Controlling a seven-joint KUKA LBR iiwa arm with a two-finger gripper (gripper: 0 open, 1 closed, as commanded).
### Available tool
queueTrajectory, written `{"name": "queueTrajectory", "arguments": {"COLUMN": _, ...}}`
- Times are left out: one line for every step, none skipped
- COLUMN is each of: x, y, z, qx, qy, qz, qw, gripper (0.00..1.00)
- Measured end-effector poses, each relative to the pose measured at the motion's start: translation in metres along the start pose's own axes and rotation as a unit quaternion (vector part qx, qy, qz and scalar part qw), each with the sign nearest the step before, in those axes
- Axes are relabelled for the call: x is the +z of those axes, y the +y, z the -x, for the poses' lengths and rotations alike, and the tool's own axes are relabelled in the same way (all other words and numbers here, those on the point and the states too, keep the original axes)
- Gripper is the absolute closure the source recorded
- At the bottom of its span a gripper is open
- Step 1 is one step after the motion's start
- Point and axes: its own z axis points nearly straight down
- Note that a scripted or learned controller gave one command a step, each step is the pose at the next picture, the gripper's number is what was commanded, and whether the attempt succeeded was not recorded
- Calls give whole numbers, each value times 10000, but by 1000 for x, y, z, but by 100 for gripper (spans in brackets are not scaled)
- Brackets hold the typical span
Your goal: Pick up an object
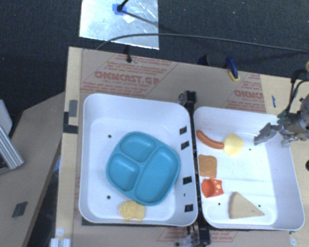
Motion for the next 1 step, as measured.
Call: {"name": "queueTrajectory", "arguments": {"x": -8, "y": 3, "z": -1, "qx": -17, "qy": -14, "qz": 65, "qw": 10000, "gripper": 0}}
